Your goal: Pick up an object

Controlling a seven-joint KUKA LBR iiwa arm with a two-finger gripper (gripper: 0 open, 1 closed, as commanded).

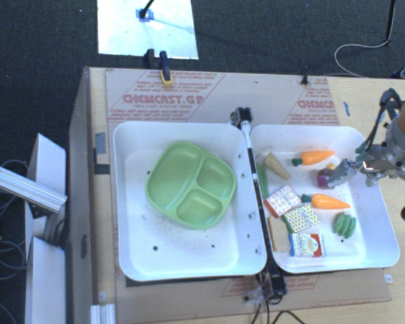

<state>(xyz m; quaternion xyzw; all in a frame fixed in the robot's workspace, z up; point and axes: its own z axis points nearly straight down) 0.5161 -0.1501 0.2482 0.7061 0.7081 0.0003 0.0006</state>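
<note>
The gripper (pixel 342 173) reaches in from the right, low over the right bin (pixel 378 248), with its tip at a small purple thing (pixel 324 179); whether the fingers are open or have hold of it I cannot tell. Around it lie two carrots (pixel 313 158) (pixel 329 201), a cone (pixel 275 165), a green pod (pixel 345 225) and three small cartons (pixel 283 200) (pixel 301 217) (pixel 306 244). The left bin (pixel 131 201) holds a green divided plate (pixel 190 185).

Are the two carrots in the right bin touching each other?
Apart. The camera view shows bare white bin floor between the upper carrot and the lower carrot, with a small purple object lying between them.
</note>
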